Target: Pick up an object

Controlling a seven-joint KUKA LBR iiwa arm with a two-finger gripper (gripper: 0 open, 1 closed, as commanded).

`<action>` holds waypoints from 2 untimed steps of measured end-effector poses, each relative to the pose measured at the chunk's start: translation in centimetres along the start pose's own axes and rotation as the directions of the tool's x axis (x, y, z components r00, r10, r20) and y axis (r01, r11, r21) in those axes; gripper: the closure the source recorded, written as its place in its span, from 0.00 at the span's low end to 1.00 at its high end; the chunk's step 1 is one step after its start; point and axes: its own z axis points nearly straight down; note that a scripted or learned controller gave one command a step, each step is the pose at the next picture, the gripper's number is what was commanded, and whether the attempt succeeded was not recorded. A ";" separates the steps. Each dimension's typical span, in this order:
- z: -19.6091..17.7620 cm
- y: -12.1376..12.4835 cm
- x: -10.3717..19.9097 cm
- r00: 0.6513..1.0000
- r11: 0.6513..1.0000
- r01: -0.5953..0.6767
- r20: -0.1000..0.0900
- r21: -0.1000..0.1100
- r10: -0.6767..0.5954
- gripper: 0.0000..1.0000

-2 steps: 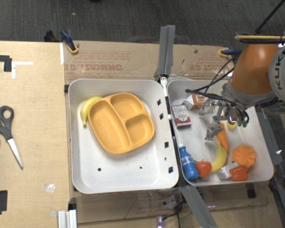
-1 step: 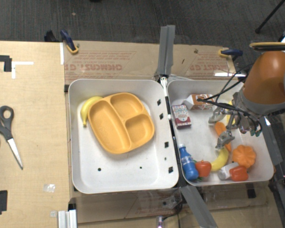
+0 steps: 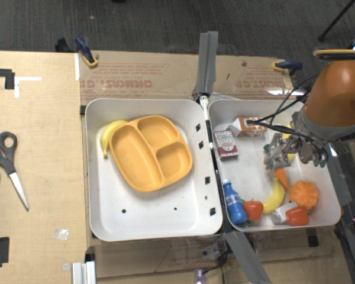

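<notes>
Gripper (image 3: 276, 158) low in the right bin (image 3: 248, 108), finger state indeterminate (metalwork blurs together). Orange carrot-like piece (image 3: 282, 177) just beneath, banana (image 3: 274, 197) near. Recommend descending squarely on one item, avoiding neighbours.

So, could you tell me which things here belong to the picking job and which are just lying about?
Job:
gripper
right bin: banana, carrot, blue bottle, red carton
left bin: orange plate

Lying about:
scissors
blue clamps
</notes>
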 end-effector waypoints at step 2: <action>-10.4 1.7 6.7 0.903 0.903 -0.429 -0.006 0.001 0.429 1.00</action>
